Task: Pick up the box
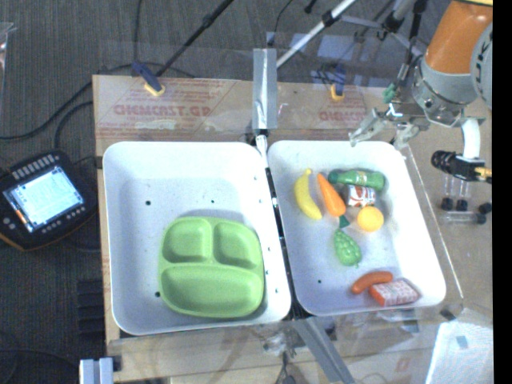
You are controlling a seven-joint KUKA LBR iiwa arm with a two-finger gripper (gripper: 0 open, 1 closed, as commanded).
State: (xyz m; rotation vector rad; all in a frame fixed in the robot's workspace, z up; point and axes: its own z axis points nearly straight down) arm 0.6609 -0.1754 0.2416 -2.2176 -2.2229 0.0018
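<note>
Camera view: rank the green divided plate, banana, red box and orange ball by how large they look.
1. green divided plate, by far the largest.
2. banana and red box: too alike in apparent size to rank.
3. orange ball, smallest.

faint red lettering on the cardboard sheet (pixel 172 106) is too blurred to read.

A robotics lab or test cell, not a home. Two white bins (pixel 120 238) sit on a cardboard-covered bench (pixel 184 106) held by clamps (pixel 150 79) at the far edge. A teach pendant (pixel 40 198) with a lit screen lies on the left, cables (pixel 72 110) trail across grey carpet, and metal stands (pixel 336 6) rise behind.
</note>
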